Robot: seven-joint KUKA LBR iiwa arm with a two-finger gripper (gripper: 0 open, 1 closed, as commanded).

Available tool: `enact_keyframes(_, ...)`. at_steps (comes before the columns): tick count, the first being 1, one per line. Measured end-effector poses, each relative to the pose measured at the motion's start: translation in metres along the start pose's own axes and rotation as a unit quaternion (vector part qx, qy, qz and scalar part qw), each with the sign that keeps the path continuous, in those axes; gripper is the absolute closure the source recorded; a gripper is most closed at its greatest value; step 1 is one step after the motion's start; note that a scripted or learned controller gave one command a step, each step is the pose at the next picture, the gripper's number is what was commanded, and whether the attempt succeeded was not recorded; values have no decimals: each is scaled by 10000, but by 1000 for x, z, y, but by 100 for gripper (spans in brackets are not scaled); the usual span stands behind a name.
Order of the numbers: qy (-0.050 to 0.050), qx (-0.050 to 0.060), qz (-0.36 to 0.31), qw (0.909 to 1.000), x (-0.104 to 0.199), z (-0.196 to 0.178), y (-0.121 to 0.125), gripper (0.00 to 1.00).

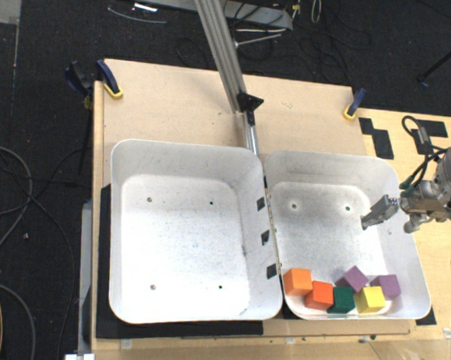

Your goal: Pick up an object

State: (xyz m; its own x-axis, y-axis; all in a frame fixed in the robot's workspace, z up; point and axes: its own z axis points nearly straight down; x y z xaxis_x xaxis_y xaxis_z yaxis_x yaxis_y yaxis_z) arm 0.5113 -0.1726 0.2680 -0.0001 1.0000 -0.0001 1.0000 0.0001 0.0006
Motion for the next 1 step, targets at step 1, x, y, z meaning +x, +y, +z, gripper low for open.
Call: enact_keyframes(1, 14, 42, 2, 10000, 27, 132, -6, 0)
